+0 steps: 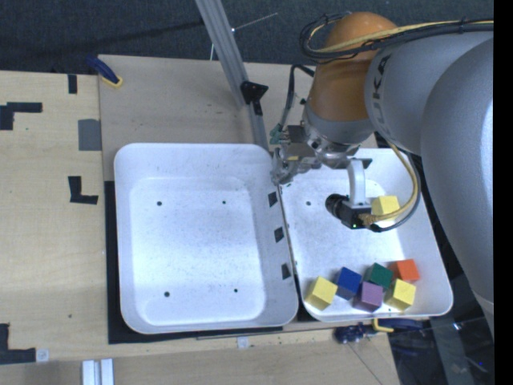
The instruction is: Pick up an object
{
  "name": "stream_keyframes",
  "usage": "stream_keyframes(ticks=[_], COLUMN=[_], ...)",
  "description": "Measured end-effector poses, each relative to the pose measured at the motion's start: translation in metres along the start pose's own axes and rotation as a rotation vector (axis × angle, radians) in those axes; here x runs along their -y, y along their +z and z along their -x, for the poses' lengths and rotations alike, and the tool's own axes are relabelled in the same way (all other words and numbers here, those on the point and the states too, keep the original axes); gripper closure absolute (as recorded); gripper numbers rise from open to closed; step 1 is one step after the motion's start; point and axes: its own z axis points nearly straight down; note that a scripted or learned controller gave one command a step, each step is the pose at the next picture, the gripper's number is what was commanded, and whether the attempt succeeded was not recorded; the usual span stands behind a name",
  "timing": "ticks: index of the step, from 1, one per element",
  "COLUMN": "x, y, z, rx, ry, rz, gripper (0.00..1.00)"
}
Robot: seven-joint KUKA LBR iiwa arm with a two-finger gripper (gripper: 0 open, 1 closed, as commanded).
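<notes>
Several small cubes lie in the right bin, clustered along its near edge: a yellow cube, a blue cube, a green cube, a purple cube, another yellow cube and an orange cube. One more yellow cube sits apart, further back towards the bin's right side. My gripper hangs over the far left corner of the right bin, by the wall shared with the left bin. It is well away from the cubes, and nothing shows in its grasp.
The left bin stands beside the right one. A slanted metal bar rises behind the bins, close to the gripper. The big grey arm covers the right bin's far right side. A blue and yellow clip lies at the bench's far left.
</notes>
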Motion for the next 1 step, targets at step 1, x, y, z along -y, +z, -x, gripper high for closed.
stream_keyframes(ticks=[1], x=[0.0105], y=[-0.0034], z=[-0.0475], rx=[0.000], ry=[0.000], rz=[0.001], gripper=[1.00])
